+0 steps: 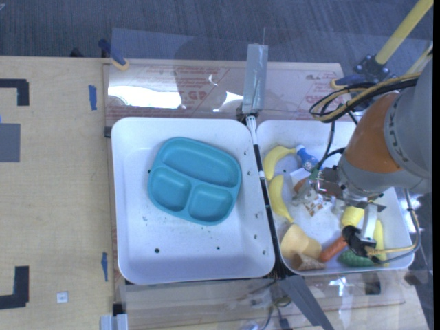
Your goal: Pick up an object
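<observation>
My gripper (317, 190) hangs low over the middle of the right bin (402, 256), with the arm coming in from the right. Just under and left of it lies a small white and brown packet (304, 199). A yellow banana (276, 177) curves along the bin's left side. A blue-capped item (305, 158) lies behind the gripper. A tan wedge (300, 246) sits at the front, with an orange carrot (332, 250) and a green piece (355, 258) to its right. A yellow piece (352, 216) lies partly under the wrist.
The left bin (130, 246) holds a blue divided plate (194, 180). A raised rim (262, 184) separates the two bins. Clear plastic sheeting (206, 91) lies behind the bins. The wooden bench (51, 198) stretches to the left.
</observation>
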Action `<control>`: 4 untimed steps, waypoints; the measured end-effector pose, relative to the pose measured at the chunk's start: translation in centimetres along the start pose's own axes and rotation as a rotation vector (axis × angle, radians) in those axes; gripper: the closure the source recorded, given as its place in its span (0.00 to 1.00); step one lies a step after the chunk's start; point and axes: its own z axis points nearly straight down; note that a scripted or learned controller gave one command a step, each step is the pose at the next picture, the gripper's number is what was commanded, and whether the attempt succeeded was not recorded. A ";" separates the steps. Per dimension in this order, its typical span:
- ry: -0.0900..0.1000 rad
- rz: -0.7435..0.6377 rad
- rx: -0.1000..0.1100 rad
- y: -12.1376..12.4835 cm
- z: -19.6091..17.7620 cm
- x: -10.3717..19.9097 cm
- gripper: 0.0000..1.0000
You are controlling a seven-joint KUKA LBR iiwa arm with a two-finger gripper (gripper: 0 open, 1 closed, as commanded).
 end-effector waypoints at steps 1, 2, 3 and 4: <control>0.004 -0.060 -0.002 -2.7 -10.1 4.8 0.00; -0.002 -0.214 0.008 1.5 -1.0 1.0 0.00; -0.001 -0.217 0.004 1.7 -2.1 1.1 1.00; 0.002 -0.220 -0.006 3.4 -14.0 4.1 1.00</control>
